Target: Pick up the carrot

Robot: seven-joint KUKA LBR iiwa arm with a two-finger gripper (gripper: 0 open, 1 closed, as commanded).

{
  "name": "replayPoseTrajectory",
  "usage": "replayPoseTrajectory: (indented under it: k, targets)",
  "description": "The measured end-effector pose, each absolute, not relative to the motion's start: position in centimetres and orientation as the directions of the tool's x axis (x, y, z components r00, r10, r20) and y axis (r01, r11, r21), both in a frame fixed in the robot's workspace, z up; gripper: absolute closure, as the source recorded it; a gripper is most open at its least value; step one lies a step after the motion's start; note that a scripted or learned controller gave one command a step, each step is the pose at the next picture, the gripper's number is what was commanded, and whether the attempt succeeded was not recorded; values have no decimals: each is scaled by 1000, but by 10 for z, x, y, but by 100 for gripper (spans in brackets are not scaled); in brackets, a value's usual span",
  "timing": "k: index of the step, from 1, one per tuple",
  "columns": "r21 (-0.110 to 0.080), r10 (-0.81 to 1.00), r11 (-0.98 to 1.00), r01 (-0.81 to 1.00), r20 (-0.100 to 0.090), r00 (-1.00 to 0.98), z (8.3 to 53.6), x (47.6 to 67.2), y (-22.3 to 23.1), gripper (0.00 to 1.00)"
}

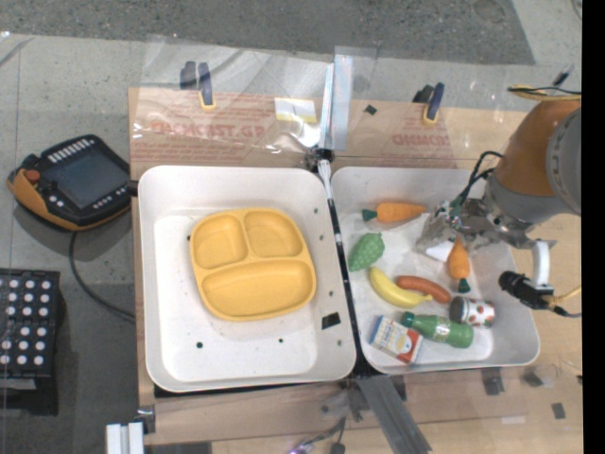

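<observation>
The claw [452, 233] hangs low in the right bin [515, 348] with an orange carrot [458, 261] directly under it, apparently not lifted, and whether it grasps I cannot tell.

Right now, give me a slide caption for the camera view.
The tool hangs in the right bin beside a small carrot, with a larger carrot lying apart at the bin's far side.

Yellow divided tray [253, 263] smooth matt plastic; two white bins [161, 253] matt plastic, lightly scuffed; carrot [398, 213] and banana [393, 289] smooth plastic, slight sheen; green bottle [440, 329] glossy; clear film [236, 93] behind bins shiny, crinkled; bench [397, 126] probably bare wood, matt.
</observation>
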State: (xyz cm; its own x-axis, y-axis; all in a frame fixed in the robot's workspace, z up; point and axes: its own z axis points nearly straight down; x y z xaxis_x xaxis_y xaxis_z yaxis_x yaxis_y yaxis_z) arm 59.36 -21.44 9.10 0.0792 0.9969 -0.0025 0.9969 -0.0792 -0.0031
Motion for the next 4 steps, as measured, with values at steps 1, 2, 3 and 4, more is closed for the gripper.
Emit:
replayPoseTrajectory:
  k: [1,2,3,4]
  targets:
    - [-4,997,-82,997,-1,82,99,594,-216,100]
    - [-7,998,-68,998,0,68,187,559,-140,100]
    - [-7,998,-69,998,0,69,187,559,-141,0]
    - [-8,992,-127,992,-2,127,177,488,-207,0]
